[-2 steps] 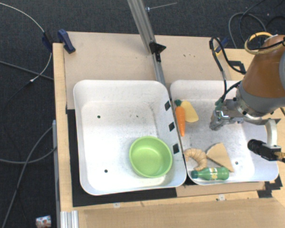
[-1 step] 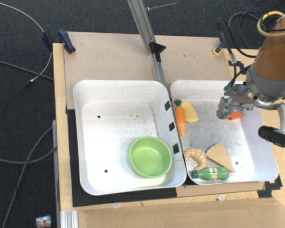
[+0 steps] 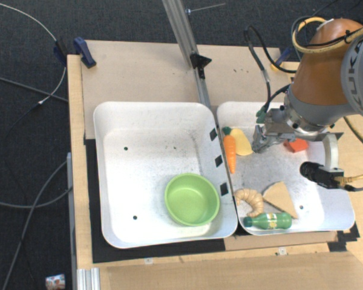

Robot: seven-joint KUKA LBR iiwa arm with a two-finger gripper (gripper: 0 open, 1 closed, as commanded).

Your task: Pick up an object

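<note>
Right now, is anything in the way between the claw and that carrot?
Nothing visible. The claw hangs in the right bin, and the carrot lies just to its left, with a yellow piece beside it.

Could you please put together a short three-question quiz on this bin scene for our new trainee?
1. True or false: the green bowl sits in the left bin.
2. Which item lies nearest the front rim of the right bin? A. carrot B. green bottle C. orange block
3. Fill in: the gripper hangs over the ____ bin, close to a yellow piece.

Key
1. True.
2. B; the bottle lies on its side along that rim, beside the tan wedge and the croissant-like piece.
3. Right.
</note>
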